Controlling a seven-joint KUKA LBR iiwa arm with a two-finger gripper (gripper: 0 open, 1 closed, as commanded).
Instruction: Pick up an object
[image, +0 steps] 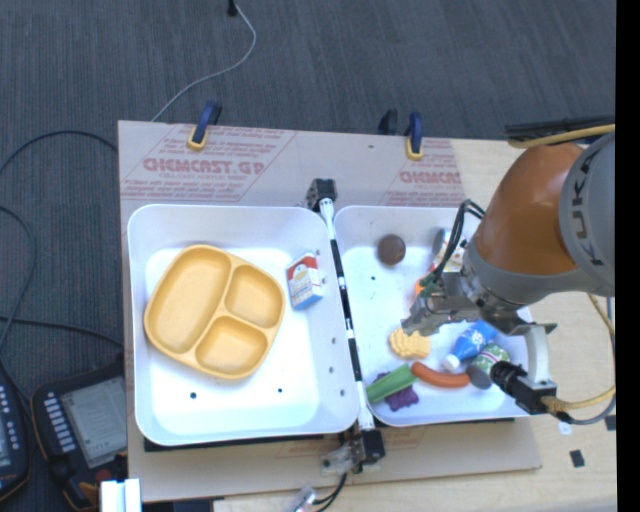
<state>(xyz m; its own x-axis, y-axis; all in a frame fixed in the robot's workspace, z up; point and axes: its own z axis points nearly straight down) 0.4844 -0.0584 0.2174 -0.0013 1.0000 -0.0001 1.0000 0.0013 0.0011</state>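
Your gripper (420, 322) hangs over the right bin (365, 300) near its front edge, grip state unreadable; toys crowd there, so descending onto the yellow corn toy (409, 345) could nudge the sausage (438, 376) or grab nothing.

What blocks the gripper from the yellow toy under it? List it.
Nothing visible does. The gripper hangs in the right bin just above the yellow toy, with bare bin floor between them. The hot dog and blue bottle lie beside it, not across the path.

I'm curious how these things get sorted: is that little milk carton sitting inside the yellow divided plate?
No, the milk carton lies on the left bin's white floor, just beside the yellow divided plate's right edge, not in any compartment.
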